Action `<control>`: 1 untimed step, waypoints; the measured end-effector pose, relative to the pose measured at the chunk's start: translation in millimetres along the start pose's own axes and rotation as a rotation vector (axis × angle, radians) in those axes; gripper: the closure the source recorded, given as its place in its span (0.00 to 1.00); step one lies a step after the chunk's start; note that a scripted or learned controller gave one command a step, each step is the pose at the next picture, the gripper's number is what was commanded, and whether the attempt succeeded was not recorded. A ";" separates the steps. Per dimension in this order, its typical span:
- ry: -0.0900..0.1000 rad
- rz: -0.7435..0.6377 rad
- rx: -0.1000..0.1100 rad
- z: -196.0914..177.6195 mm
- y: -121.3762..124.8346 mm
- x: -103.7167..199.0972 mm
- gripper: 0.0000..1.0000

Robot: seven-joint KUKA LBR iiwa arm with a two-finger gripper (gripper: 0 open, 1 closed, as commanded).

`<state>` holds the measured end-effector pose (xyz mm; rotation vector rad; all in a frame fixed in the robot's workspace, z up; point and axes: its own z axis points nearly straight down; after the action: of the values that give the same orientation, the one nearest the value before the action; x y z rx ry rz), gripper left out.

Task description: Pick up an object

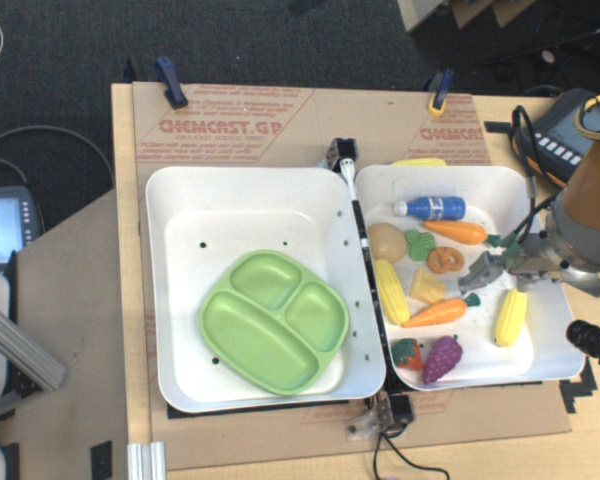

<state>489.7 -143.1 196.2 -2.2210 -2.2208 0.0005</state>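
Claw [488, 268] state: cannot tell. It hangs just right of the orange carrot [435, 313]. Crowded neighbours risk a deflected or double grasp, especially the cheese wedge [426, 287].

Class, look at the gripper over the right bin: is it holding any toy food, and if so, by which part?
Nothing is held. The gripper hangs over the right bin, near the carrot and the corn cob, with no toy between its fingers.
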 end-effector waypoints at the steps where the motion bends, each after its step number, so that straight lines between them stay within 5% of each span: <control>1: 0.002 -0.002 -0.004 112.5 45.8 23.6 0.00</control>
<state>535.4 -119.4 83.6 -2.2200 -2.2235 -0.0060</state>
